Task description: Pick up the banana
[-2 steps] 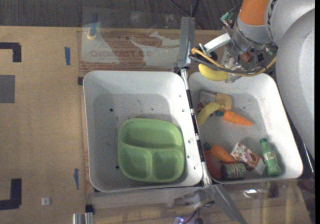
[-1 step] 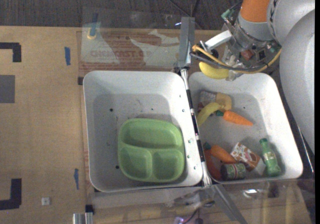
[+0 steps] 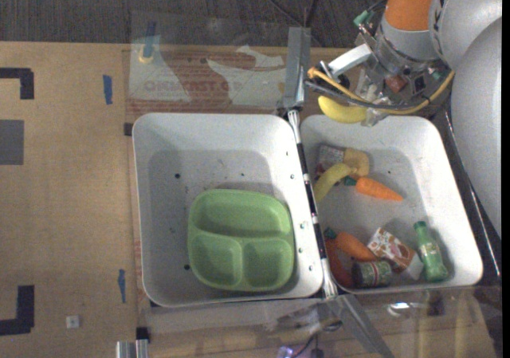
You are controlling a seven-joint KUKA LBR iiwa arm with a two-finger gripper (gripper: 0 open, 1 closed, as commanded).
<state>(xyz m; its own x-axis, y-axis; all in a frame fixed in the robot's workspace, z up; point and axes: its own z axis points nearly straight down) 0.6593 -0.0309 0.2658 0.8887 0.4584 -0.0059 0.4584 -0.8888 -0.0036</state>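
A yellow banana (image 3: 341,110) hangs in the air over the far left rim of the right bin (image 3: 454,189). My gripper (image 3: 371,112) comes down from the grey and orange arm at the upper right and is shut on the banana's right end. The banana's left part sticks out free towards the divider between the bins. A second yellow, banana-shaped fruit (image 3: 330,180) lies inside the right bin near its left wall, below the gripper.
The right bin also holds a carrot (image 3: 379,189), another orange vegetable (image 3: 351,246), a small can (image 3: 372,273), a green bottle (image 3: 430,251) and a small carton (image 3: 389,244). A green divided plate (image 3: 239,238) lies in the left bin (image 3: 159,157). Cables loop around the wrist.
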